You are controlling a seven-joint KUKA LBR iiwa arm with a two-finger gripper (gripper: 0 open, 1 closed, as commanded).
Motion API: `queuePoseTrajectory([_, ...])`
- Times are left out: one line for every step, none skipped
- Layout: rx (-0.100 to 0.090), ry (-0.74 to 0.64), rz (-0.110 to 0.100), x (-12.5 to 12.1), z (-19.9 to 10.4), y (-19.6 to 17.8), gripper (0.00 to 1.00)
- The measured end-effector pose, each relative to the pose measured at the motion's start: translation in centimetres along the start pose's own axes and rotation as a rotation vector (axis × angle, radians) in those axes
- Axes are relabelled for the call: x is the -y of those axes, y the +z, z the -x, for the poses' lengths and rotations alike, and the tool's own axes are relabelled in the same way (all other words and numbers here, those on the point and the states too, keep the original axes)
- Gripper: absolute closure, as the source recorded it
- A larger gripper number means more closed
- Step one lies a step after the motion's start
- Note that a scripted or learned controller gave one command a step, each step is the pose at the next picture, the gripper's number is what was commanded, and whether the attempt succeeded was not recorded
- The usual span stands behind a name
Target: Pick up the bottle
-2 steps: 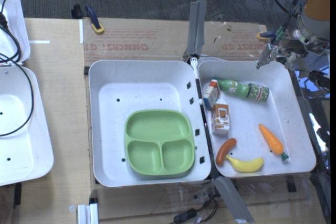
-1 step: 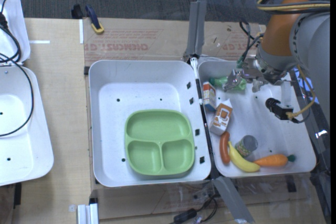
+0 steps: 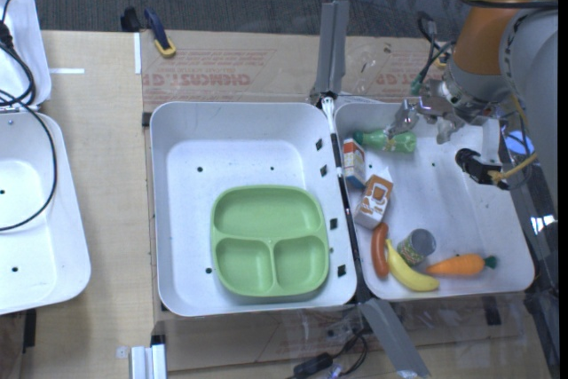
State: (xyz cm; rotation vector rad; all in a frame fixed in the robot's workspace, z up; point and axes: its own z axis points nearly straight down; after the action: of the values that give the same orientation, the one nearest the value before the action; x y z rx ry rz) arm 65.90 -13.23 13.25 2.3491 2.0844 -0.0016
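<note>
Taking the green plate (image 3: 269, 240) as the landmark and reading from left to right: it lies in the left bin (image 3: 177, 191), a three-part tray with nothing on it. Just to its right, past the divide between the two bins, the right bin (image 3: 497, 226) holds the clutter. Nearest the plate are a small carton (image 3: 353, 161) and an orange-and-white box (image 3: 374, 199), with a red sausage (image 3: 380, 249) below them. Farther right of the plate, at about its lower edge, lie a banana (image 3: 410, 268), a tin can (image 3: 417, 243) and a carrot (image 3: 458, 264). The bottle (image 3: 388, 141), green and lying on its side, rests on the bin floor up and to the right of the plate, near the bin's back wall. The claw (image 3: 410, 114) hangs just above the bottle's right end, seemingly touching or nearly so, though the slant of the view makes the gap hard to judge. I cannot tell whether it is apart or together, since the wrist and cables crowd it. Judging by this, the approach is largely made, but the bottle is not lifted; the grasp and the raise are left.
</note>
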Motion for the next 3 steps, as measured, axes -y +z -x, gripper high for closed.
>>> queuePoseTrajectory([-0.005, -0.007, 0.024, -0.22, 0.29, 2.48, 0.00])
queuePoseTrajectory([-0.005, 0.007, 0.025, -0.93, 0.75, 2.50, 0.00])
queuePoseTrajectory([-0.003, 0.048, 0.024, -0.82, 0.50, 2.55, 0.00])
